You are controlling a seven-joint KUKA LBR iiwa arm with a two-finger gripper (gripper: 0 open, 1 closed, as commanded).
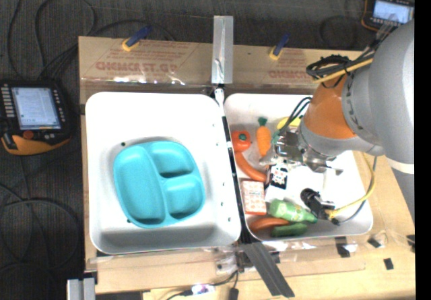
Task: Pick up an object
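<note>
My gripper (279, 175) is low in the right bin (350, 191), near its middle, over a white patch of floor. An orange carrot (264, 138) with a green top lies just up and left of it. A curved red-orange pepper (248, 166) lies to its left, touching the bin's left wall. Below the gripper sit a pink patterned box (253, 197), a light green bottle (289, 211), a dark green cucumber (291, 229) and an orange piece (265, 222). Nothing shows in the gripper's grasp.
The left bin (101, 123) holds a teal divided plate (158, 183). A metal divider post (223, 49) stands between the bins at the back. A yellow cable (357, 201) loops off the wrist over the right bin. A handheld pendant (32, 116) lies at far left.
</note>
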